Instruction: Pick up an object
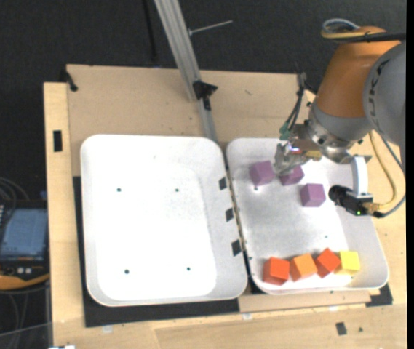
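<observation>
My gripper [289, 160] was down in the right bin [381, 257], at its far end, right over the middle purple cube [292, 174]. Couldn't tell from this angle whether it was closed on anything. Second purple cube [262, 173] sat just left of it, third purple cube [313, 195] a bit nearer and to the right. Along the near edge of the same bin was a row of four blocks: red-orange block [276, 270], orange block [303, 266], red block [328, 261], yellow block [350, 260], touching or nearly so. Left bin [148, 217] sat alongside on the bench [134, 100].
</observation>
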You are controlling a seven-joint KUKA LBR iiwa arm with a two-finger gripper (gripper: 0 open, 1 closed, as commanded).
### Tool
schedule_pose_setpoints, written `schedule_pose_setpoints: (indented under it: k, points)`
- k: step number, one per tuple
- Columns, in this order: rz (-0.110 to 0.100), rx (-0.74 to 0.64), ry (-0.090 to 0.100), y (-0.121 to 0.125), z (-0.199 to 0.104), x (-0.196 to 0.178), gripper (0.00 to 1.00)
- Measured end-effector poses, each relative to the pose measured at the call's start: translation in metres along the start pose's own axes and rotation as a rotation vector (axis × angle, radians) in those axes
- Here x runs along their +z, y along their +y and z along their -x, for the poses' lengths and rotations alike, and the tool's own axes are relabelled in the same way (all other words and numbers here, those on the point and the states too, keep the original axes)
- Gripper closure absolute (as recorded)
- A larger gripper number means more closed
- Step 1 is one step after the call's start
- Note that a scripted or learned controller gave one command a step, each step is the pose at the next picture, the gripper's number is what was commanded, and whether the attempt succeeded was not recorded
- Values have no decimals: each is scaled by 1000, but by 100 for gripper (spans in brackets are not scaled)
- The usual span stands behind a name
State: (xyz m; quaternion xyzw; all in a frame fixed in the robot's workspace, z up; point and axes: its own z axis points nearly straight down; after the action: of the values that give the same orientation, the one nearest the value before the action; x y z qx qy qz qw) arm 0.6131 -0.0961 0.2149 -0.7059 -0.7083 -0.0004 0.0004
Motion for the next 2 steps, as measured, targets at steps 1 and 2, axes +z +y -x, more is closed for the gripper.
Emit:
schedule_pose_setpoints:
  k: [1,2]
  points:
    - [3,-4,-1,7,-62,-2,100]
    - [4,-4,0,7,-110,-15,100]
